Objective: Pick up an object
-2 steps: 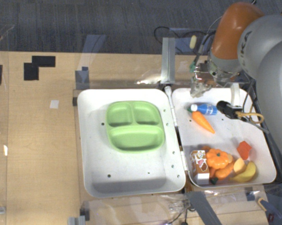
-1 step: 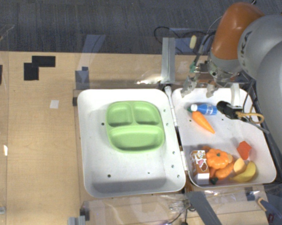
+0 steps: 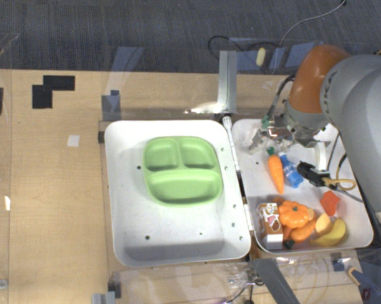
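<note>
Gripper [image 3: 269,134] is hovering at the far end of the right-hand white bin [image 3: 368,232]; whether it is released or clenched I cannot tell. The smooth orange plastic carrot [image 3: 276,173] is lying just below it toward the camera, untouched, its long axis running away from the gripper toward the bin's near end.

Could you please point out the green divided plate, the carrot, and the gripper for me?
green divided plate [image 3: 182,169]: camera view, on its centre ridge.
carrot [image 3: 276,173]: camera view, mid-body.
gripper [image 3: 269,137]: camera view, at its tip.
</note>
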Tool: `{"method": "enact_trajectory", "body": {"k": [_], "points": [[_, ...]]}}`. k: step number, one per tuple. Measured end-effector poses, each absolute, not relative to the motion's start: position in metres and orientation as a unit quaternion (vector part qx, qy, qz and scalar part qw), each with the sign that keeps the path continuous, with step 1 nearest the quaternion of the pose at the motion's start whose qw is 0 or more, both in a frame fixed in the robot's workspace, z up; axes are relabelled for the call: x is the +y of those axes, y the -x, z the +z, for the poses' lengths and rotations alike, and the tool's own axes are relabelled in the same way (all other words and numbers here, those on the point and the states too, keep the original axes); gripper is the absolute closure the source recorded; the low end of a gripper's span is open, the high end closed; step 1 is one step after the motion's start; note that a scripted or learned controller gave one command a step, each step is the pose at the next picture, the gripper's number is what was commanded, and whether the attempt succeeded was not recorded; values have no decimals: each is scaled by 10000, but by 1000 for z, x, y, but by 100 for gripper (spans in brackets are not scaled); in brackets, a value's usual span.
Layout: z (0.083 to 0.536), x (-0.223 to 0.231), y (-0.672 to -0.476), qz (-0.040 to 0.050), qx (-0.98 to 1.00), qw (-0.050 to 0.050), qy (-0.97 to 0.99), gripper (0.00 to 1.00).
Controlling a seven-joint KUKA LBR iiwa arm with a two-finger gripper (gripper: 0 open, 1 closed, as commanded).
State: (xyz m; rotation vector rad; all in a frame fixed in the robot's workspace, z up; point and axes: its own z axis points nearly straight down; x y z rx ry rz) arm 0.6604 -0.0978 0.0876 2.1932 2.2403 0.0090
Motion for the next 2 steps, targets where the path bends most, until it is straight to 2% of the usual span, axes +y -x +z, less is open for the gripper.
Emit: {"method": "enact_trajectory", "body": {"k": [1, 2], "points": [[89, -101, -609, 35, 7309, 35, -6825, 0], [102, -98, -612, 77, 7310, 60, -6823, 100]]}}
